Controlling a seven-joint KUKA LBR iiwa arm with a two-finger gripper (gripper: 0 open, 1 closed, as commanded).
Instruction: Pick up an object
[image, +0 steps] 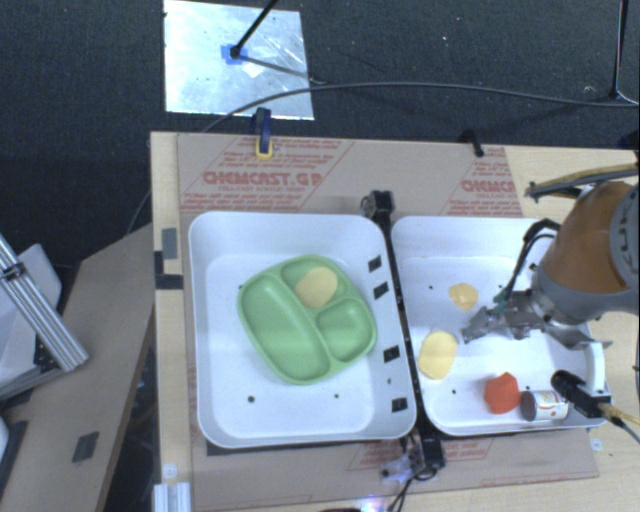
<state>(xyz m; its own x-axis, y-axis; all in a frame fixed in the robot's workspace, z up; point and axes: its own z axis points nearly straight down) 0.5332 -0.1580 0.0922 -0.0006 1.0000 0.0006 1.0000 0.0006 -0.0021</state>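
Tool (476, 327) low in the right bin (480, 235), finger state impossible to tell, nothing visibly gripped. Just beside its tip, a pale yellow rounded piece (437, 354) on the bin floor; likely light, smooth, slightly slippery, best pinched across its narrow width. Nearby: smaller yellow piece (462, 295), orange-red chunk (502, 392), small capped bottle (543, 404). Left bin (225, 240): glossy green divided plate (290, 335) holding another yellow piece (316, 287).

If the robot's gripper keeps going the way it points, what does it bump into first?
Probably the larger yellow piece, just ahead of the gripper in the right bin. Height is hard to judge.
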